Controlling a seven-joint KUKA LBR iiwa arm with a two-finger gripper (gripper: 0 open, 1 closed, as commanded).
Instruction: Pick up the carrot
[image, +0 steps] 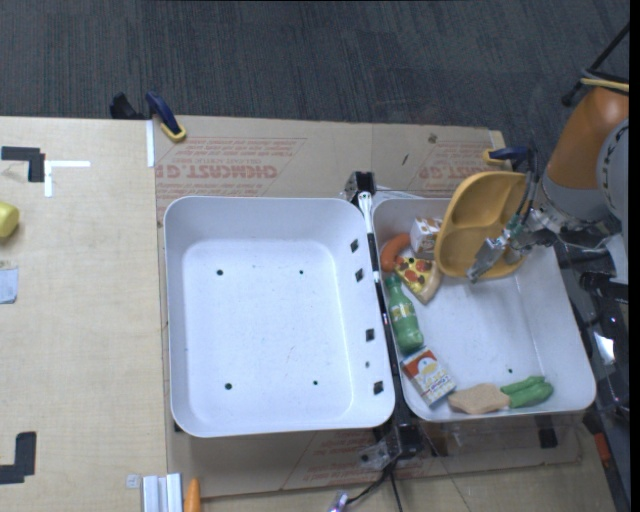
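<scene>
Peeking orange from under the pizza slice (417, 274), my carrot (394, 250) lies at the right bin's (500, 340) left wall. My claw (497, 253) grips a yellow bowl (475, 220); a green bottle (403, 315) lies nearby.

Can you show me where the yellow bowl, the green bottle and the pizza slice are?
yellow bowl (470, 225), camera view, on its inner wall
green bottle (404, 318), camera view, on the middle of its body
pizza slice (418, 274), camera view, on its topping side
</scene>
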